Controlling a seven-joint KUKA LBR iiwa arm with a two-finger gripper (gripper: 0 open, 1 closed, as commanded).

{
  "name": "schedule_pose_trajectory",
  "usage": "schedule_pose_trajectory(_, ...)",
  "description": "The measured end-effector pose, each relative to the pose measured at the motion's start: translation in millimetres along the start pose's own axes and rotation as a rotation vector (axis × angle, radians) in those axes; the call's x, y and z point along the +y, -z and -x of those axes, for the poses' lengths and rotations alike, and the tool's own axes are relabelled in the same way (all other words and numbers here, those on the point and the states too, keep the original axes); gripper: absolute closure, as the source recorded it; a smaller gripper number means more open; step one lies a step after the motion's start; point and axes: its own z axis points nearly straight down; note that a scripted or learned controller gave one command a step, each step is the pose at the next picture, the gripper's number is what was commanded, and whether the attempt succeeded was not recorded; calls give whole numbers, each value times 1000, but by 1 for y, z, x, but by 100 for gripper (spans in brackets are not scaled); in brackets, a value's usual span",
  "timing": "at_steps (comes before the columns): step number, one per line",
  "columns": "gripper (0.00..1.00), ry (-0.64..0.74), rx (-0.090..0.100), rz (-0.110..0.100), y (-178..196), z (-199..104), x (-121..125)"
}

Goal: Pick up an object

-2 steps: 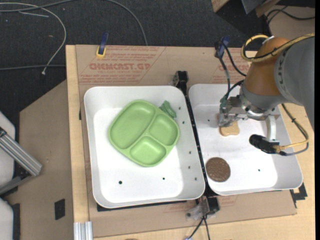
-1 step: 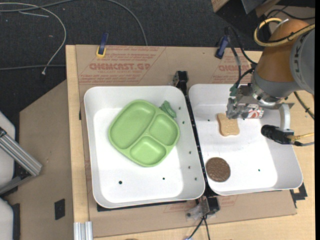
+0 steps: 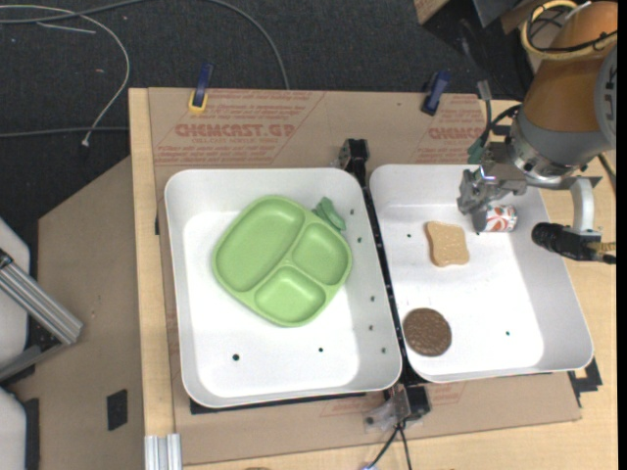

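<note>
Presently, small red-and-white can (image 3: 501,219): far part of right white bin (image 3: 549,311), directly beside the grey two-finger gripper (image 3: 477,207), finger state indiscernible. Nearer: tan bread slice (image 3: 448,244), then brown round cookie (image 3: 428,331). Left white bin (image 3: 196,262): green compartment plate (image 3: 282,259).

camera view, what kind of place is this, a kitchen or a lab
Likely a robot test bench in a lab: two white bins clamped on cardboard, a robot arm reaching in, loose cables on dark carpet.
</note>
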Motion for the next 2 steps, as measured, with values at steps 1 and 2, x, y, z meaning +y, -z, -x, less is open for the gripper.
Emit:
schedule_pose_trajectory(1, 100, 0, -1, 0, 52, 10, 0)
schedule_pose_trajectory(2, 100, 0, 0, -2, 82, 10, 2)
